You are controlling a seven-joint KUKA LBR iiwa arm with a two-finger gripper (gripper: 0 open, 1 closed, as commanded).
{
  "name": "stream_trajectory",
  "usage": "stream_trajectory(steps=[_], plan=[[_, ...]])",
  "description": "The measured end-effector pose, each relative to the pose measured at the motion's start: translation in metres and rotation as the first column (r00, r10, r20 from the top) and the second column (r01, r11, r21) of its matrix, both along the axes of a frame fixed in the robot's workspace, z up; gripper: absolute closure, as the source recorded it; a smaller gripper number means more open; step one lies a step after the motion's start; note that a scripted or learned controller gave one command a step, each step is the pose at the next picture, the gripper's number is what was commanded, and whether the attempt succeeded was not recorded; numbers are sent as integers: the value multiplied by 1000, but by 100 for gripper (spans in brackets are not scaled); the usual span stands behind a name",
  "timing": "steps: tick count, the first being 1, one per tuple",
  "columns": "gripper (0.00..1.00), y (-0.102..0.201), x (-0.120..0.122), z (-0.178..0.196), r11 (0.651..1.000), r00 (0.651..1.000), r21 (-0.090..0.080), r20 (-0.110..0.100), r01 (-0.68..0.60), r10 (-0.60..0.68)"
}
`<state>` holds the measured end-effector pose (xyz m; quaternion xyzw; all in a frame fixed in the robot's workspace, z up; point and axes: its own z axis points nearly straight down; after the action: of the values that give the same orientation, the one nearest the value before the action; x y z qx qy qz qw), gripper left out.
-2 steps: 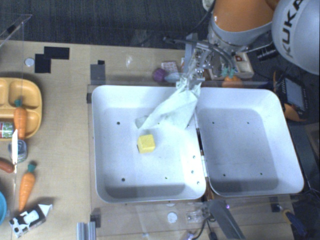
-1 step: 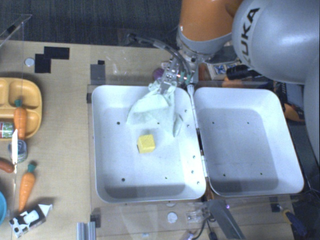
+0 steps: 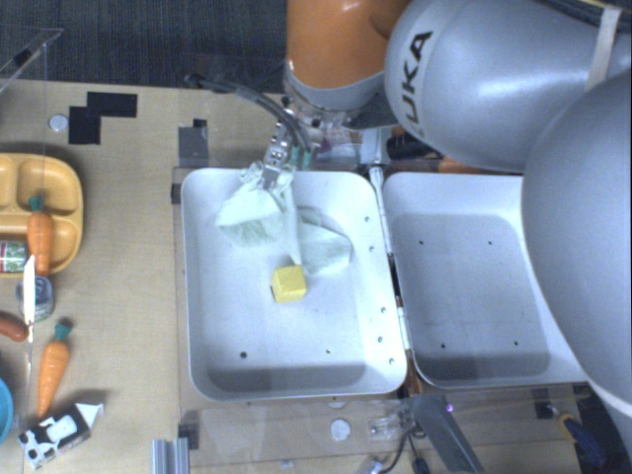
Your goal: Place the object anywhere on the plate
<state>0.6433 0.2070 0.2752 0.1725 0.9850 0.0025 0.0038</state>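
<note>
A pale wooden worktop (image 3: 128, 294) carries two shallow white bins side by side, with a dark carpeted floor along the far edge. The left bin (image 3: 212, 363) holds a crumpled white cloth (image 3: 262, 220) in its far half and a small yellow block (image 3: 289, 284) near its middle, just at the near edge of the cloth and touching or almost touching it. The right bin (image 3: 464, 294) is partly covered by the bulky grey arm reaching in from the right, its orange band (image 3: 336, 28) at the far centre.

The gripper (image 3: 278, 166) hangs over the far rim of the left bin, and its fingers are closed on the far corner of the cloth, which is drawn up into a peak there while the rest trails down onto the bin floor. The yellow block lies free on the bin floor, apart from the gripper.

On the worktop to the left sits a yellow divided plate (image 3: 54, 191) at the left edge, well apart from the bins, with a toy carrot (image 3: 39, 240) lying across it. Nearer along the same edge lie a second carrot (image 3: 51, 368), a small can (image 3: 12, 256) and a black-and-white cow toy (image 3: 59, 431). Black angular marks (image 3: 99, 112) show on the far left of the worktop.
</note>
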Motion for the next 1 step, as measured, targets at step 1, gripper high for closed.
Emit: stream_trajectory(steps=[1], plan=[[100, -64, 13, 35, 976, 976, -3, 6, -216, 216]])
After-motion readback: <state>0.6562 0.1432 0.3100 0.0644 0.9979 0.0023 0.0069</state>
